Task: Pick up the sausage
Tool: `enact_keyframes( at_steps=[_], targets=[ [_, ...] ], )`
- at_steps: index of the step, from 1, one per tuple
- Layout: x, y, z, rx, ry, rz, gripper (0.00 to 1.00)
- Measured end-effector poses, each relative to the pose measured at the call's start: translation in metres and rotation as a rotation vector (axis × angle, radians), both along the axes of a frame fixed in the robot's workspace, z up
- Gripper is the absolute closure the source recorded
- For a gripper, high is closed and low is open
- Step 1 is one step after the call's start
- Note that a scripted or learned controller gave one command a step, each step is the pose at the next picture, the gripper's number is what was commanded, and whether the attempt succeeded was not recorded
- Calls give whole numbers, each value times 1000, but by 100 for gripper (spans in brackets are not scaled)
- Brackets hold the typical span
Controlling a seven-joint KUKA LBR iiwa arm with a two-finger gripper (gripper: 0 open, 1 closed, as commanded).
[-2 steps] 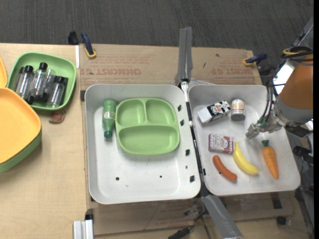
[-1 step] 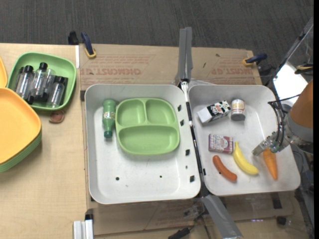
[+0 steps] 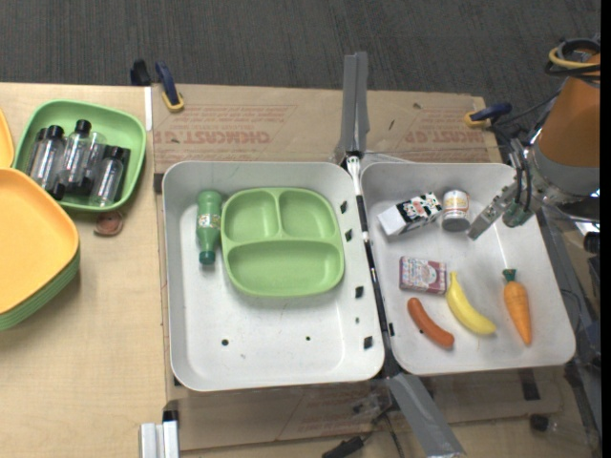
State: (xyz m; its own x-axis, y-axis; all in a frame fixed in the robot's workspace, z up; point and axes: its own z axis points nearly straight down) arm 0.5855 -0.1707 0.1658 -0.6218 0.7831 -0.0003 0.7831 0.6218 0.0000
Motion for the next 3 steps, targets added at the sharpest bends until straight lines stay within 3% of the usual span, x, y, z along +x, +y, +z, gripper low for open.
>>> enact_keyframes(
  at_steps=[1,2,3],
  targets=[
    [-20,-51,-67,-1,3,-607,100],
    [-69,-51,-74,0,1,-402,100],
    [20,-51,-21,-2,-2,-485,100]
  ],
)
